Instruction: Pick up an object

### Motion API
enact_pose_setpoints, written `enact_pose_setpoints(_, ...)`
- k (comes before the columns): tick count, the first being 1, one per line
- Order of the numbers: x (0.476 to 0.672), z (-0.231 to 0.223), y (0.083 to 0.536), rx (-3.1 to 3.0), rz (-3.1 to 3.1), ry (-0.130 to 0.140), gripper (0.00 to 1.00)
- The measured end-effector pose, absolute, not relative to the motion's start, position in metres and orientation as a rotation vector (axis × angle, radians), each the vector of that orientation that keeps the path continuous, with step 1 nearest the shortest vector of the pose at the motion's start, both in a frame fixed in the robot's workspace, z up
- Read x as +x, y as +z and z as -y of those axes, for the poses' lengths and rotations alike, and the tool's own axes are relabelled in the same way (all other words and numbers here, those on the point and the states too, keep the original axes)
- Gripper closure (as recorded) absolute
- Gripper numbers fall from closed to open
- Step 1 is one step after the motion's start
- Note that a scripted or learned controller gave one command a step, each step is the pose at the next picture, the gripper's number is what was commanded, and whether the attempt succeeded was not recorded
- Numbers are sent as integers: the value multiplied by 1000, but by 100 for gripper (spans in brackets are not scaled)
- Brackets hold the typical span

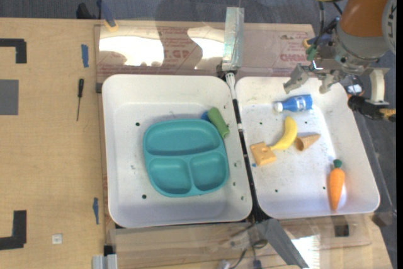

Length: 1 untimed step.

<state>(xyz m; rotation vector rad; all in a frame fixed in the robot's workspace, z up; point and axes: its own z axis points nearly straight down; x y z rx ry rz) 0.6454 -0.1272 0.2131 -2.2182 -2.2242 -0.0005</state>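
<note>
over the far right corner of the right bin [368,198] the gripper [311,80] hangs with its two fingers spread apart and nothing between them. the arm [368,6] comes in from the right, its orange band showing above the grey wrist, with yellow and black cables looped behind it.

just below the gripper, apart from it, lies a small blue bottle [295,104] with a white cap, on its side on the bin floor. nearer the middle of that bin a banana [286,135] curves down toward a wedge of cheese [262,153], the two touching or very nearly so. beside the banana, to its right, sits a small tan cone [306,142]. a carrot [336,184] with a green top rests near the bin's right wall, well apart from the others.

in the left bin [119,135] a teal divided plate [185,157] lies flat, and a green oblong thing [218,121] leans at its upper right edge, with something blue just behind it that i can't make out.
</note>
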Motion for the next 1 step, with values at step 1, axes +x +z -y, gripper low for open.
enact_pose_setpoints(1,626,97,219,-1842,2545,-1,0)
